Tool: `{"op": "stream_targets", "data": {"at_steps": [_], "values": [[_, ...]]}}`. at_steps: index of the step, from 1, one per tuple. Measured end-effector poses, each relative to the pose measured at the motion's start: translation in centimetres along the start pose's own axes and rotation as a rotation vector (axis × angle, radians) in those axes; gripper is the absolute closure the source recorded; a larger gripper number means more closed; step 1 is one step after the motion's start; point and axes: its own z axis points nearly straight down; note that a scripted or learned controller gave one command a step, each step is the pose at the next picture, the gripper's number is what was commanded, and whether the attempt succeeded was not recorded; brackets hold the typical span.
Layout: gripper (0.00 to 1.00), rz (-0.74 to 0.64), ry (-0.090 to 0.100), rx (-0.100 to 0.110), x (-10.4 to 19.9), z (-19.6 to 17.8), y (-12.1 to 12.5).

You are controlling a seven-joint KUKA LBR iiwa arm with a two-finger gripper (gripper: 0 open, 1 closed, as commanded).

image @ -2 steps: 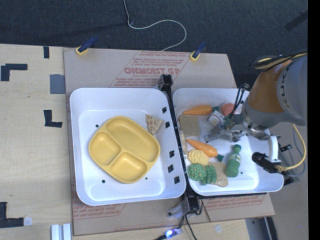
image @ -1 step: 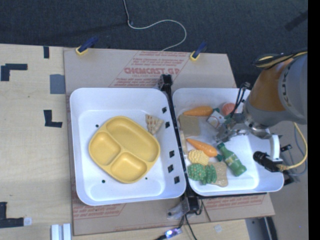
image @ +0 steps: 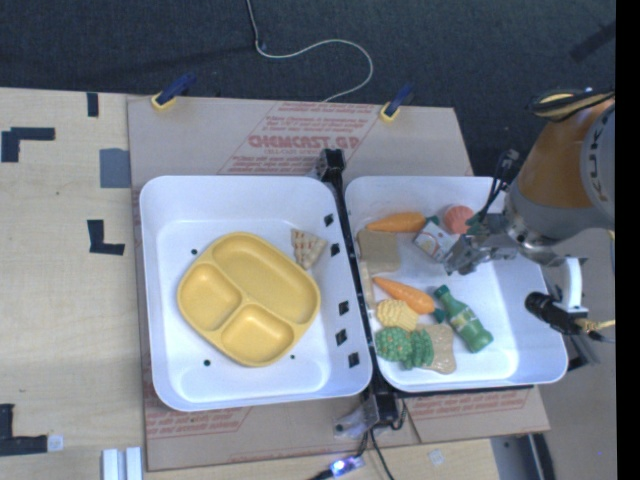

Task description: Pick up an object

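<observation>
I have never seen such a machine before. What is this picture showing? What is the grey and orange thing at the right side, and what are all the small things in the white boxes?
One camera above a bench looks down at a slant. The grey and orange thing is a robot arm reaching in from the right. At its end is a two-finger gripper for picking things up; it is low over the right bin. I cannot tell whether it holds anything.

The right bin holds toy food: two carrots, a green bottle, corn, something green like broccoli, and a few small pieces near the gripper that are hard to name.

The left bin holds a yellow divided plate and a small tan piece beside it.
</observation>
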Motion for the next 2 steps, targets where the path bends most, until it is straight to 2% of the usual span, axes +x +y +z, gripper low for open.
{"op": "stream_targets", "data": {"at_steps": [1, 2], "values": [[1.00, -0.001, -0.001, -0.001, -0.8, -5.8, -0.2], [1.00, -0.002, 0.000, 0.000, -0.8, -7.6, -0.1]]}}
